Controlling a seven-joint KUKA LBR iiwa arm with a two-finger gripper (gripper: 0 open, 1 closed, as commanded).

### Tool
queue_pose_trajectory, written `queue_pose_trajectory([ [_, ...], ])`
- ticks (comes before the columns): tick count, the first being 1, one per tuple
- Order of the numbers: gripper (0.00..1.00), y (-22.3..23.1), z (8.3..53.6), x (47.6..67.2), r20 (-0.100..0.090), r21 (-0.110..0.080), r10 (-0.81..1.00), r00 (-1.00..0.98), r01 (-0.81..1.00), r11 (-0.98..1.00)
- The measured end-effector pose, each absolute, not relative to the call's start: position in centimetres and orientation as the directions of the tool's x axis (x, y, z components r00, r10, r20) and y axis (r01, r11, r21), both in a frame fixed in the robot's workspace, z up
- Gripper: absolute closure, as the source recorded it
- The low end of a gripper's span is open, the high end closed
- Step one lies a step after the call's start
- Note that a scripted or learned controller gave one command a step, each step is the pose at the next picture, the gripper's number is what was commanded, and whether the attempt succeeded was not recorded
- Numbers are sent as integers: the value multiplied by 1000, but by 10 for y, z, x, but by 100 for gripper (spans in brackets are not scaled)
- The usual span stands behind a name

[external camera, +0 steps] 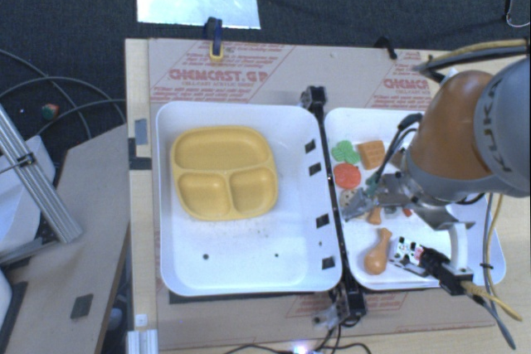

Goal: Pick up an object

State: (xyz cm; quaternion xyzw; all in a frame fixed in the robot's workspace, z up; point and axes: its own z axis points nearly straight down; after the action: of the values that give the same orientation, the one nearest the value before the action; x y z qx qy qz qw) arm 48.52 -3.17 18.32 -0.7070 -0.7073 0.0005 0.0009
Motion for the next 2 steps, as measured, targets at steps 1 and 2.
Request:
queue_pose_trajectory([
  [1,0,44,243,525,2,8,1000,-11,1000,11],
  [2,100,40,251,524,1,4,1000,-9,1000,9],
])
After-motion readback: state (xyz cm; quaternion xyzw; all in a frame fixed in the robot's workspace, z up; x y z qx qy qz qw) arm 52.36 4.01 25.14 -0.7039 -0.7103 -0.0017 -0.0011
